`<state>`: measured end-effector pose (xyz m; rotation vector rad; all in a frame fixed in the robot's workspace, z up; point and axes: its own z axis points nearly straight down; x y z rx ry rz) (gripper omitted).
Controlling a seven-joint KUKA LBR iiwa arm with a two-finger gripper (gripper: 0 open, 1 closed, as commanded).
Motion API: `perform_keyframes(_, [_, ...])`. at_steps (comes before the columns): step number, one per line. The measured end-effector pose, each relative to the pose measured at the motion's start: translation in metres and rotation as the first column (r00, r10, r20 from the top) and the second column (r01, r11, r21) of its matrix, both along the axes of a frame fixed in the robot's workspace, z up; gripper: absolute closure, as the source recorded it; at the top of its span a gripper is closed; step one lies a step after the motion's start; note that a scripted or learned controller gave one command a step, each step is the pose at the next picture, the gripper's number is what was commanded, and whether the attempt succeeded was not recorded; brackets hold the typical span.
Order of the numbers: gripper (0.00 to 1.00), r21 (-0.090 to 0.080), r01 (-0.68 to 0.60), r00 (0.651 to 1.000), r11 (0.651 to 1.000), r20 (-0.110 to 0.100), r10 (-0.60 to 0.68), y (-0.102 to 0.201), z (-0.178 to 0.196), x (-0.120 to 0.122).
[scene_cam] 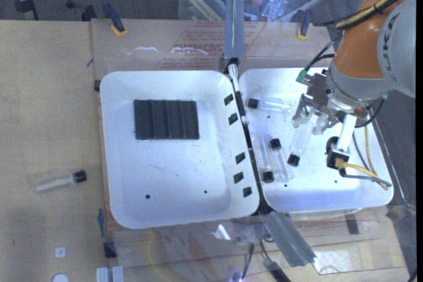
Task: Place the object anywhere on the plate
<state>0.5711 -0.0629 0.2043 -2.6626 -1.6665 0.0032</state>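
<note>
While it hangs over the right bin (370, 198), end effector (309, 121) grip state unclear, clear vials (272, 158) below.

Bright, even overhead light. Both white bins (168, 214) wash out with glare, worst in the right bin (317, 191). Shadows soft and faint. Overall soft focus, low resolution; clear vials (277, 158) barely resolve.

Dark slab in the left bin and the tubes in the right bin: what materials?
Dark slab: looks like matte black rubber or plastic, with ribbed grooves and no glare. Tubes: apparently clear plastic or glass, since the white bin shows through them, with black caps. The look leaves both open.
</note>
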Motion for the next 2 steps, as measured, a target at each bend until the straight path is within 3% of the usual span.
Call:
perform_keyframes(1, [1.00, 0.000, 0.390, 0.921, 0.921, -0.003, -0.390, 0.038, -0.011, -0.007])
perform_keyframes(2, [1.00, 0.002, 0.265, 0.964, 0.964, 0.005, -0.265, 0.133, -0.019, 0.019])
